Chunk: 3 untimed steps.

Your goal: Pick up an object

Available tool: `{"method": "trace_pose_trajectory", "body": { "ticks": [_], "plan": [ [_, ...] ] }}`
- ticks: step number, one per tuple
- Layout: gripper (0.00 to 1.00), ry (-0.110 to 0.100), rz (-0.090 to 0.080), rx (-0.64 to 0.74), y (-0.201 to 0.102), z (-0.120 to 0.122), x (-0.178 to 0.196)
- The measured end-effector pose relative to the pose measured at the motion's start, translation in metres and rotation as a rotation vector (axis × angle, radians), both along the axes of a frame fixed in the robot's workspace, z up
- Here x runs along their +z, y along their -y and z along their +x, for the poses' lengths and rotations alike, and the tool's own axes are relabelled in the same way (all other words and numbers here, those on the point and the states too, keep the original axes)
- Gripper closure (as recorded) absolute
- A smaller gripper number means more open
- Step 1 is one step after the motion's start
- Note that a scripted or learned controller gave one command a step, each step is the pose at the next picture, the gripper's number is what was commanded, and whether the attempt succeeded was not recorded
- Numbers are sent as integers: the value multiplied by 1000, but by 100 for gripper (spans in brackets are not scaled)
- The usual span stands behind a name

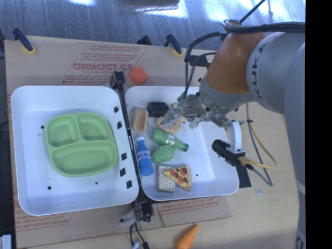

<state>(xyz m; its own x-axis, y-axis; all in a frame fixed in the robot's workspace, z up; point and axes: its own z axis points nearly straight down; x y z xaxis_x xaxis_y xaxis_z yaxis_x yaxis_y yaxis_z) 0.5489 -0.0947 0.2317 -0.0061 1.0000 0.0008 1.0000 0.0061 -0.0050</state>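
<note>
One carrot (187, 236), one green plate (81, 143), two bins (31, 201); hand (179, 110) state cannot be told.

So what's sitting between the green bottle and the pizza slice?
A green bumpy toy lies between the green bottle and pizza slice, in the camera view.

pincer (179, 109) fingertips indistinct, tan object (170, 122) partly hidden beneath
</note>
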Motion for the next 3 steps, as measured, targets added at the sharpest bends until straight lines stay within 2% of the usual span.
{"method": "trace_pose_trajectory", "body": {
  "ticks": [1, 2, 3],
  "plan": [
    [0, 2, -3, -1, 3, -16, -121],
    [0, 0, -1, 0, 1, -13, -140],
    [0, 5, -5, -2, -1, -45, -139]
  ]
}}
